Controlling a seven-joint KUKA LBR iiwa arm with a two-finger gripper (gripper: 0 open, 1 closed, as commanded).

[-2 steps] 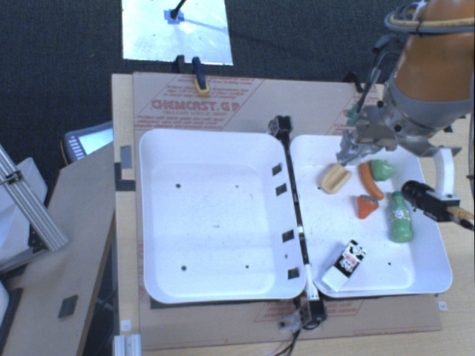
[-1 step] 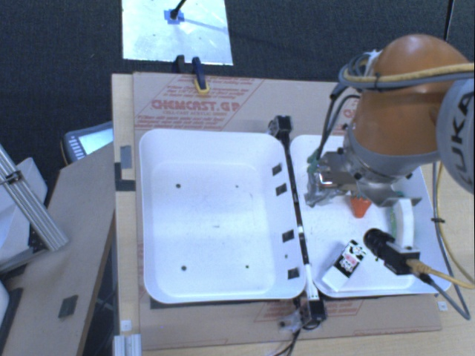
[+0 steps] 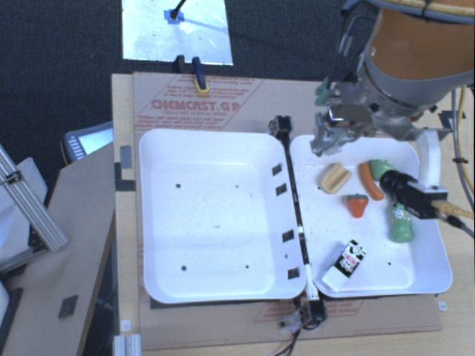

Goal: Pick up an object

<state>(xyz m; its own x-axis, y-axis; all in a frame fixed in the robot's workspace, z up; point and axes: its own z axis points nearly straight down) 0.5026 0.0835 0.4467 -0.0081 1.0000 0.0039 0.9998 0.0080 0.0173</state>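
My gripper (image 3: 326,144) hangs over the far left corner of the right bin (image 3: 427,273), just above and behind a tan bun-shaped toy (image 3: 335,178). To the right of the bun lies an orange sausage-shaped toy (image 3: 369,181), with a small red-orange strawberry-like toy (image 3: 358,205) in front of it. A green bottle (image 3: 401,225) lies near the bin's right side, and a green piece (image 3: 379,167) peeks out by the sausage's far end. A black-and-white carton (image 3: 346,264) rests near the front left corner. Nothing is seen held in the gripper.
The left bin (image 3: 159,273) adjoins the right one along a seam with black clips (image 3: 289,236). A shiny metal plate (image 3: 177,21) lies beyond the bench, with a yellow-and-blue clamp (image 3: 199,76) at the board's far edge. The arm's bulk overhangs the right bin's far right.
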